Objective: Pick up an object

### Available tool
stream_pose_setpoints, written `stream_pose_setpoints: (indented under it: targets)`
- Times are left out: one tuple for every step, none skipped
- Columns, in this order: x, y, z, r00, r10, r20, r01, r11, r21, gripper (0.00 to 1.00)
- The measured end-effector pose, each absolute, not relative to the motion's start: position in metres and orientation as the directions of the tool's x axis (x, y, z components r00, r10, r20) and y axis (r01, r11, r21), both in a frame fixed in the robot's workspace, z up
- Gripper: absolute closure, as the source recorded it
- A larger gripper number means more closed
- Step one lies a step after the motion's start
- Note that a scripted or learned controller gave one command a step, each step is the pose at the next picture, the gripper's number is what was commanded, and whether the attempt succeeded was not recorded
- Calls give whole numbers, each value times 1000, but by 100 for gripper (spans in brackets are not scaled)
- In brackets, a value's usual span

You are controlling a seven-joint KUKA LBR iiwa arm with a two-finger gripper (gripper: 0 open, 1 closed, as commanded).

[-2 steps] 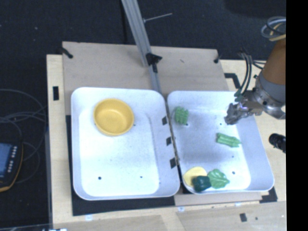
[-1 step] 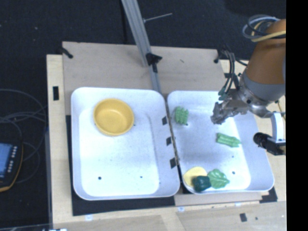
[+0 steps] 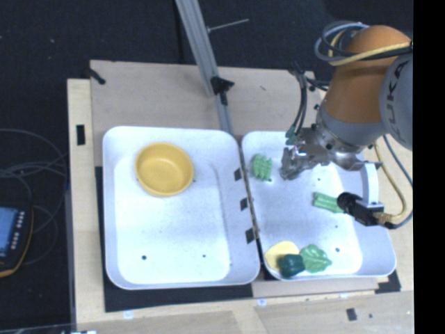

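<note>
Pale wooden bench [image 3: 153, 96] on black floor — two white bins [image 3: 174, 263] — gripper [image 3: 292, 167] grip indiscernible.

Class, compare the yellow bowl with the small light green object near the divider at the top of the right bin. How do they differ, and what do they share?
The yellow bowl is in the left bin; the light green object lies in the right bin. The bowl is far larger than the green object. The bowl is round and smooth; the green object looks lumpy. The bowl sits far from the gripper; the green object lies just beside it. Neither is being held.
</note>
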State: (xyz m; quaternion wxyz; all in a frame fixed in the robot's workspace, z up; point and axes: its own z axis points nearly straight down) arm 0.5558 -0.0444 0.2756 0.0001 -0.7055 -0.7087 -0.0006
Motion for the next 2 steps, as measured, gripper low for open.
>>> stream_pose_setpoints:
  targets:
    - [562, 6, 274, -4, 1000, 0, 1000, 4, 0, 100]
    - [557, 60, 252, -3, 1000, 0, 1000, 3, -1, 100]
